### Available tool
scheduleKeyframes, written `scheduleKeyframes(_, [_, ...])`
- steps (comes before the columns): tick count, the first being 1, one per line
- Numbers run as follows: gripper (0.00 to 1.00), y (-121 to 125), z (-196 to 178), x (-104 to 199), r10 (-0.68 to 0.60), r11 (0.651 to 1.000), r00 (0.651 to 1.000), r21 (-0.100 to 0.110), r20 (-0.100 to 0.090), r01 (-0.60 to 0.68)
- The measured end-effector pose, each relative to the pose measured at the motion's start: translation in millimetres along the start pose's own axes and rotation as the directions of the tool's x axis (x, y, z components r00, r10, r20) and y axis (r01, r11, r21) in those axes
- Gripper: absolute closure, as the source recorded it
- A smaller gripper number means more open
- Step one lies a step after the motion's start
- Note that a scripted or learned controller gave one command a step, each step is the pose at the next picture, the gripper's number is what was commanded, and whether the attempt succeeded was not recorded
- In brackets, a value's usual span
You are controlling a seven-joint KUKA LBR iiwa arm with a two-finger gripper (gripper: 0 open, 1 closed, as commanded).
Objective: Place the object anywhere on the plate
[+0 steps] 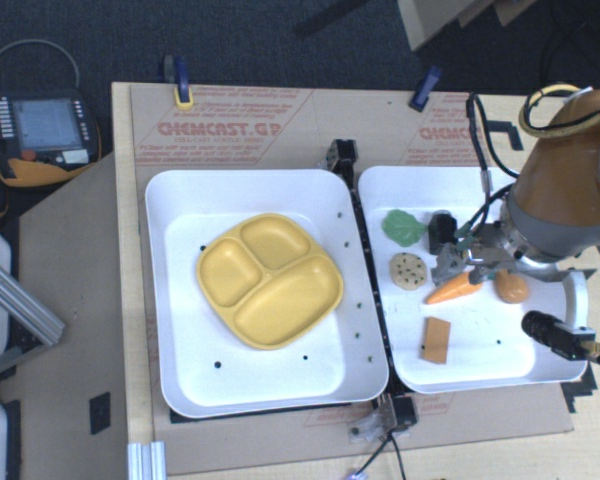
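A yellow plate (270, 280) with three compartments lies in the left bin (170, 338) and has nothing on it. My gripper (452, 264) is low in the right bin (510, 368), right above the thick end of an orange carrot (454, 289). The carrot lies flat on the bin floor, pointing left. A green leafy piece (404, 228) sits just left of the gripper, and a chocolate-chip cookie (408, 270) lies below that piece.
An orange-brown round item (512, 287) rests right of the carrot, under the wrist. A tan block (436, 340) lies near the right bin's front. The ridge between the bins (368, 268) separates the gripper from the plate.
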State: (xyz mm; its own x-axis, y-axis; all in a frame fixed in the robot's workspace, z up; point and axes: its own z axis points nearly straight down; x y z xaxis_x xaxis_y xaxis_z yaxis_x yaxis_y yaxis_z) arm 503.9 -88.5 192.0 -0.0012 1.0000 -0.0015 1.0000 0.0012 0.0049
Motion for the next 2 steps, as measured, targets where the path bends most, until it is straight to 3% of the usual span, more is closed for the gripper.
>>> scheduleKeyframes(1, [1.00, 0.9, -11.2, -0.1, 0.000, 1.000, 1.000, 0.001, 0.000, 0.000])
scheduleKeyframes(2, [1.00, 20.3, -6.0, 52.2, -0.004, 1.000, 1.000, 0.003, -0.002, 0.004])
